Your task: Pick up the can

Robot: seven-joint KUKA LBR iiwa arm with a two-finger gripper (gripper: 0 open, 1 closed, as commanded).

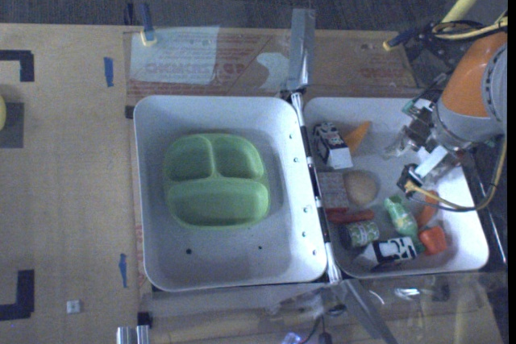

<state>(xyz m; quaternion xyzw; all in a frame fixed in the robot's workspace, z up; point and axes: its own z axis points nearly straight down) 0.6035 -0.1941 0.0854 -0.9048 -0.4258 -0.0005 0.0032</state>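
The can [364, 234] lies on its side on the floor of the right bin [476, 254], a small dark green cylinder with a pale label, below and to the left of the fingers [411, 161] and well apart from them. Between the two sit a green bottle-shaped item [397, 214] and, further left, a tan rounded object [361, 188]. A red strip-like thing [348, 215] lies just above the can, and a black-and-white carton [395, 250] is just beside it on the right, with a red-orange item [433, 238] beyond that. Another black-and-white carton [331, 144] and an orange wedge [358, 133] lie to the left of the fingers, near the bin's upper part. Print on the cartons and the can is too small to read; faint reddish lettering on the clear sheet [189, 56] taped to the worktop [64, 197] is also illegible. The fingers hang over the right half of the right bin, and I cannot tell how they stand; nothing is seen in their grip. Far to their left, the left bin [153, 254] holds a green divided plate [216, 178].
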